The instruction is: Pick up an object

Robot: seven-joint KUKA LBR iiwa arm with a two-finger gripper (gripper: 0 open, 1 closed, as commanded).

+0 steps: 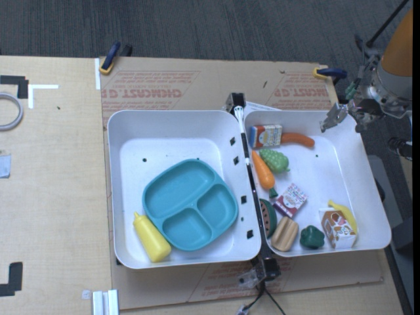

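Observation:
The right bin [367, 169] holds several toy foods: a small juice carton [266, 136], an orange sausage [297, 139], a green vegetable [274, 160], a carrot [262, 170], a pink packet [291, 199], a watermelon slice [266, 216], a tan bun [284, 233], a dark green pepper [312, 237] and a yellow-topped carton [338, 227]. My gripper [344, 118] hangs above that bin's far right corner, open, with nothing between its fingers. It is well apart from every item.
The left bin [121, 176] carries a teal divided plate [190, 204] and a yellow bottle [151, 237] at its near left corner. Both bins rest on a cardboard sheet [151, 87] held by blue clamps [110, 56]. The bins' shared wall [246, 176] has black clips.

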